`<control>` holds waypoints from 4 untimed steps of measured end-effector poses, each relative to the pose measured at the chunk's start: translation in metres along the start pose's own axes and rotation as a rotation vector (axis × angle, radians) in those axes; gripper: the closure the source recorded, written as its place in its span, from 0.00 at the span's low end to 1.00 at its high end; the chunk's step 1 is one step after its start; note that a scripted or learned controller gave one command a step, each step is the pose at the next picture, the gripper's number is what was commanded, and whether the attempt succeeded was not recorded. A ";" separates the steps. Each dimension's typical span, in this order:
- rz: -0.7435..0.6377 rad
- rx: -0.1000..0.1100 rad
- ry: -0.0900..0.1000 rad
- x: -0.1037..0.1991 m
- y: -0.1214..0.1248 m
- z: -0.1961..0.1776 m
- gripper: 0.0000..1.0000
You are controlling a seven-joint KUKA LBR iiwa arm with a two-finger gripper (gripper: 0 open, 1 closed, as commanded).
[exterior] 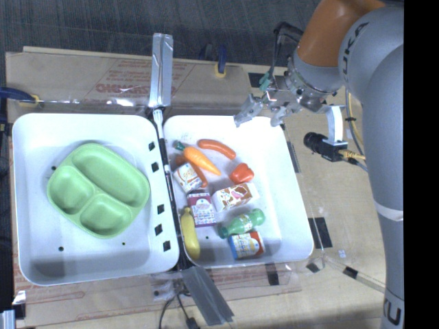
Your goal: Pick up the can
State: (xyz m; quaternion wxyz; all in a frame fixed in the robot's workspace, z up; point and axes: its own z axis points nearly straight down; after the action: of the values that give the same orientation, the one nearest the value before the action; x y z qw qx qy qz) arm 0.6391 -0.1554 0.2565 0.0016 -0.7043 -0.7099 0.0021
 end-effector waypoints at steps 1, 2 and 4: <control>0.321 -0.005 0.001 -0.019 -0.121 -0.140 0.00; 0.560 0.003 0.001 0.022 -0.163 -0.055 0.00; 0.011 -0.001 0.001 0.044 -0.162 -0.036 0.00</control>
State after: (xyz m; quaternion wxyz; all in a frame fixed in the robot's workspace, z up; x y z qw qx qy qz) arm 0.4770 -0.1126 0.2932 0.0016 -0.7080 -0.7062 0.0011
